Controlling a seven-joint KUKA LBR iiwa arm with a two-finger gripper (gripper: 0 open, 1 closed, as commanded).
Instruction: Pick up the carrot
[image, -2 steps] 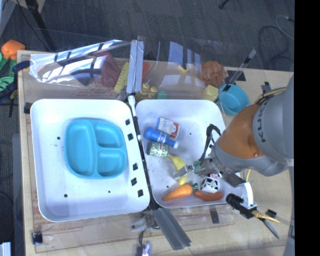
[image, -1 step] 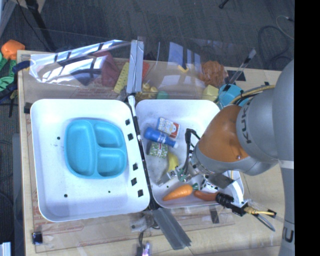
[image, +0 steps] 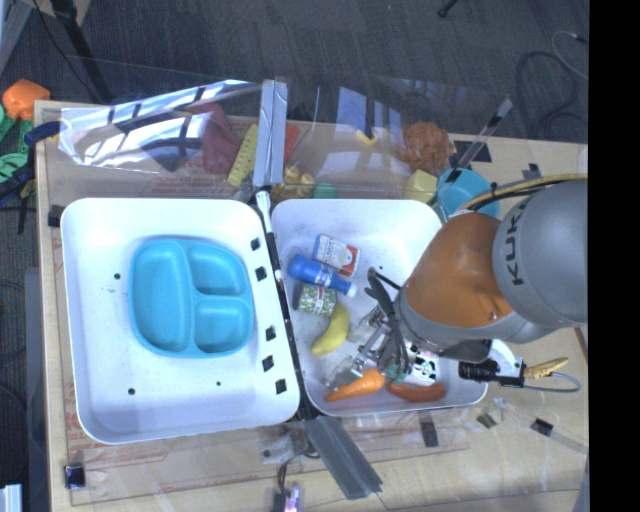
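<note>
The orange carrot (image: 357, 385) lies near the front wall of the right bin (image: 300, 222), with its tip pointing left. My gripper (image: 373, 348) hangs just above and behind the carrot, reaching in from the right under the orange wrist band. Nothing shows clearly in its grasp. The arm hides the bin's right part.
A red pepper-like piece (image: 420, 392) lies right of the carrot. A yellow banana (image: 333, 330), a green can (image: 316, 299), a blue bottle (image: 320, 272) and a small carton (image: 338, 254) lie behind it. The left bin (image: 90, 380) holds a blue divided plate (image: 192, 295).
</note>
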